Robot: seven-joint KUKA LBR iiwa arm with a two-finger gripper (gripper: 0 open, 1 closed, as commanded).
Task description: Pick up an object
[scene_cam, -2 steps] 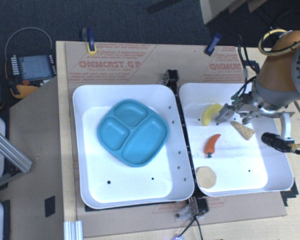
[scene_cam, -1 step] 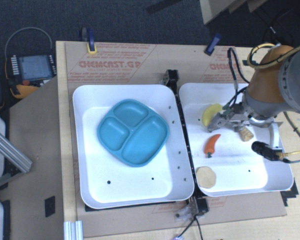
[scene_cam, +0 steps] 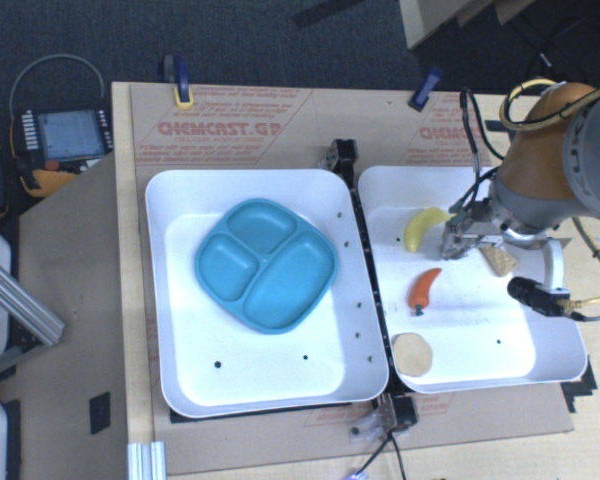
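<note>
Camera view gives you the bench point(scene_cam: 280, 113) from above, a brown board with red lettering, bearing two white bins side by side. You have the left bin point(scene_cam: 180, 298) holding a blue plate point(scene_cam: 267, 265), three compartments, lying flat near the bin's middle and slightly toward the far side. The right bin point(scene_cam: 480, 353) holds the smaller things, and the arm point(scene_cam: 555, 158) reaches over its far right corner, orange band showing above the grey wrist.

You will find the gripper point(scene_cam: 462, 236) low over the far part of the right bin, pointing left. Its tips sit just beside the banana point(scene_cam: 421, 227), which lies at the far left of that bin, near the divider. Whether the tips touch the banana is hard to say, and you cannot tell from this angle if the gripper is spread or closed; nothing shows between its tips.

Just to the right of the gripper, partly under the wrist, you see a tan block point(scene_cam: 498, 259), possibly a piece of bread. Nearer to you, an orange carrot point(scene_cam: 423, 289) with a green end lies tilted in the bin's left half, well apart from the gripper. At the near left corner a round tan cookie point(scene_cam: 412, 353) rests against the bin's wall.
</note>
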